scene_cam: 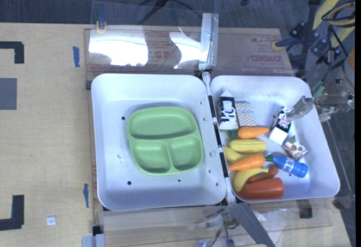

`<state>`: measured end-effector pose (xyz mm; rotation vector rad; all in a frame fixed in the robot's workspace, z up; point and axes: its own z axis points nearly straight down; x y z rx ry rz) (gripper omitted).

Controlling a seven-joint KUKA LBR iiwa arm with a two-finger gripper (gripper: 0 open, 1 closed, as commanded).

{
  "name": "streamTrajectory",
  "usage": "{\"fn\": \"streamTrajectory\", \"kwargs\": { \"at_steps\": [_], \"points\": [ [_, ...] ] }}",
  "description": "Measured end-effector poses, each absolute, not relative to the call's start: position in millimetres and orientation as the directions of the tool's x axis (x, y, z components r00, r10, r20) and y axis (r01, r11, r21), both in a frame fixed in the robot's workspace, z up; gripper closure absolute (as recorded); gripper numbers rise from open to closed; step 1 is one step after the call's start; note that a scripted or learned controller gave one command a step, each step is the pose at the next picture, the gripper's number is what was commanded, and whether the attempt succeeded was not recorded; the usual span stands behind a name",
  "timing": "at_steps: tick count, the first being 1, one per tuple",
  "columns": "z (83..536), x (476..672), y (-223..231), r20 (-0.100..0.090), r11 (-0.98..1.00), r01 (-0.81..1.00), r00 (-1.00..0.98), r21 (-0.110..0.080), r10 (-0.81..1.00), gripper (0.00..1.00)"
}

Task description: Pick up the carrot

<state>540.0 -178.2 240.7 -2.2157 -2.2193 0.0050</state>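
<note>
Starting at the far left, the wooden bench (45,127) carried a few black marks and short strips of blue tape (76,55). The left bin (107,99) held a green divided plate (164,140), which lay flat in the middle with its three compartments facing up. Behind both bins stood a clear plastic sheet (146,43) that caught the glare of the lights.

The right bin (259,91) sat just beside the left one, their rims touching along the middle seam. Near its left wall stood a black and white carton (227,112), with a small checked packet (244,110) just to its right. Below these lay a crowded heap of toy food. A short orange piece (255,132) lay at the top, then a yellow piece (247,145), and below that the carrot (248,162). The carrot lay on its side in the lower left part of the right bin, touching the yellow piece above it. A banana (239,180) and a red piece (262,188) lay beneath it, close to the front wall. A blue bottle (291,167) lay tilted just to the right of the carrot's thick end.

Further right were a white box (280,127) and a small patterned carton (295,148). The gripper (302,106) hung over the upper right part of this bin, close to the white box and well apart from the carrot. Whether the gripper was wide or narrow could not be told. The arm (335,96) came in from the right edge.
</note>
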Motion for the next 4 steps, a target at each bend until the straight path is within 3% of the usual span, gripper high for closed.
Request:
{"fn": "streamTrajectory", "kwargs": {
  "at_steps": [1,2,3,4],
  "points": [
    [215,508.1,-102,0.004,0.345,0.938,-0.345,-0.006,0.938,0.00],
    [181,569.7,-83,0.001,0.367,0.930,-0.367,-0.002,0.930,0.00],
    [181,538.7,-26,0.004,0.473,0.881,-0.473,-0.006,0.881,0.00],
    [182,599.8,-67,0.000,0.644,0.765,-0.644,0.000,0.765,0.00]
  ]
}}
